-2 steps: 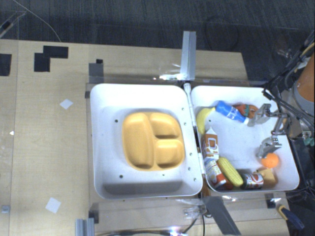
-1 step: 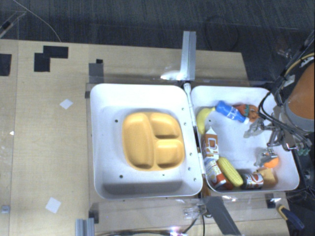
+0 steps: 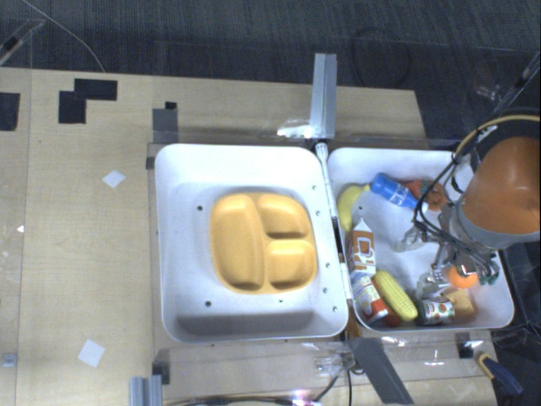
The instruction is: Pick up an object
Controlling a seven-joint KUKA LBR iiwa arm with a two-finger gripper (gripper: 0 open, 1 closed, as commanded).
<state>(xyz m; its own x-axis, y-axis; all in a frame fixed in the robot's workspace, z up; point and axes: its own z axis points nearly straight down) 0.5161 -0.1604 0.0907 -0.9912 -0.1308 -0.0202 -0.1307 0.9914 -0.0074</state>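
Objects for picking lie in the right shallow white plastic bin (image 3: 507,307): a yellow plastic corn cob (image 3: 395,293), a small tin can with a red and white label (image 3: 368,295), a blue plastic bottle (image 3: 393,190), a yellow rounded piece (image 3: 350,203), a white and orange carton (image 3: 362,249), a second small can (image 3: 439,311), a tan block (image 3: 461,302) and a small orange ball (image 3: 463,275). The grey arm with the orange band (image 3: 505,194) is above this bin, and the claw (image 3: 438,282) is low among the things near the orange ball and the second can. I cannot tell how the claw stands or if it grips something, so I judge the pick is not yet done; a grasp and a lift are left. The left white bin (image 3: 182,244) carries a yellow plastic tray with three compartments (image 3: 262,242). Both bins rest on a light wooden surface (image 3: 76,252) with black square marks (image 3: 84,98), and a dark carpet floor (image 3: 211,15) is beyond it.
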